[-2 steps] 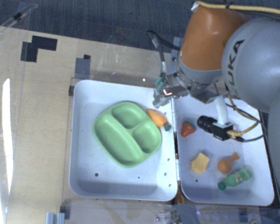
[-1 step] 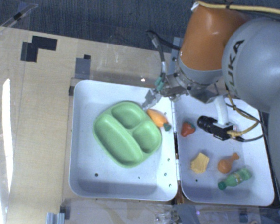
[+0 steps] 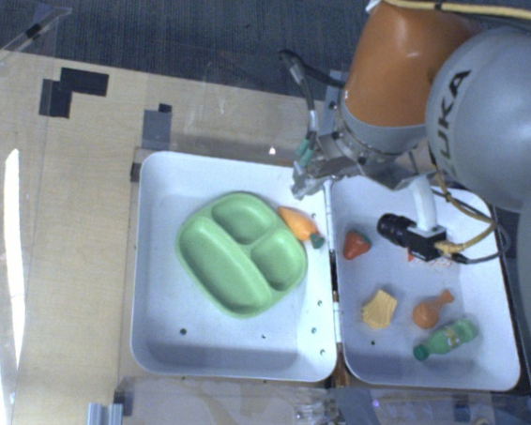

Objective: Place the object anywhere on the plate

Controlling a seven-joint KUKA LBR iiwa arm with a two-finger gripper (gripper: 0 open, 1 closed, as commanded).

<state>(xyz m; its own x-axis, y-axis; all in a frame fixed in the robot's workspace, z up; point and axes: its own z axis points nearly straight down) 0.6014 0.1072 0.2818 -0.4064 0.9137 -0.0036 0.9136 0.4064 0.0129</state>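
A green plate with three compartments lies in the left bin. An orange toy carrot with a green tip rests against the plate's upper right rim, partly over the bin floor next to the divider. My gripper hangs just above and behind the carrot, at the far edge of the left bin. No object shows in its grasp. The grey arm with its orange band reaches in from the upper right.
The right bin holds a red strawberry-like piece, a yellow block, an orange drumstick and a green bottle. A black fitting with cables hangs from the arm above that bin.
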